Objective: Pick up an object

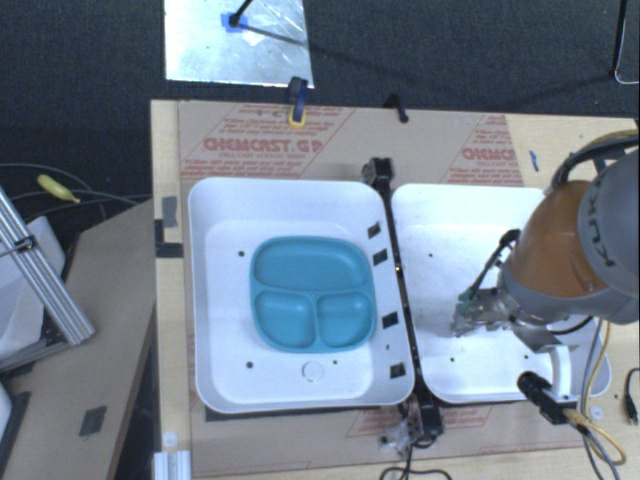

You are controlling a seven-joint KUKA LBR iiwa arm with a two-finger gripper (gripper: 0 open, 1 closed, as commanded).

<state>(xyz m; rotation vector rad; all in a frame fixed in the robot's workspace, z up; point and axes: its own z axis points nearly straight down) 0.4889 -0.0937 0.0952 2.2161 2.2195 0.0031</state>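
Observation:
A teal plate with three compartments [310, 293] lies in the middle of the left white bin [225, 218]. My gripper [470, 315] is low over the floor of the right white bin [450, 218], near that bin's centre, with the grey arm and its orange band [555, 248] reaching in from the right. The fingertips are small and dark against the bin floor, and I see no object between them or beneath them. The arm hides the right part of the right bin.
A black divider with clips [392, 268] runs between the two bins. The bins rest on a cardboard sheet [330, 138]. A shiny metal plate [240, 28] lies beyond the bench at the back. Cables [590, 438] trail at the front right corner.

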